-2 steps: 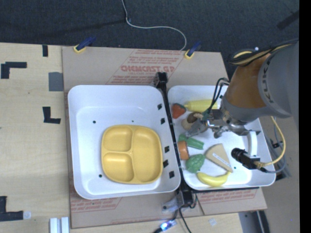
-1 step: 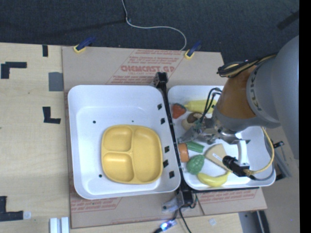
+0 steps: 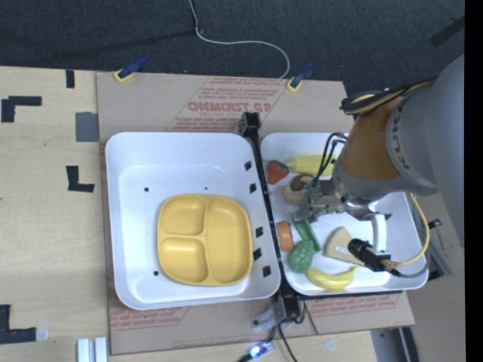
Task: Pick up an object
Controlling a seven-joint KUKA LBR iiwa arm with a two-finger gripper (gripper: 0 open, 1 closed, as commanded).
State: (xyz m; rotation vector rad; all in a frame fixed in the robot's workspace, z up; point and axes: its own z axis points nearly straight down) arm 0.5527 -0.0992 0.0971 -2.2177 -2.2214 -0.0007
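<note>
Where cardboard sheet (image 3: 226, 104) reads "CHEMCAST GP" in red, gripper (image 3: 311, 206) hangs over right bin (image 3: 407, 225) toys, near broccoli (image 3: 303, 252), banana (image 3: 330, 278); finger state undeterminable.

The hand (image 3: 308, 206) hangs over toy food in the right bin (image 3: 407, 277).

A robotics lab: two white bins (image 3: 121, 164) clamped to cardboard (image 3: 226, 100) on a tape-marked table (image 3: 45, 142), cable (image 3: 234, 44) trailing above.
</note>
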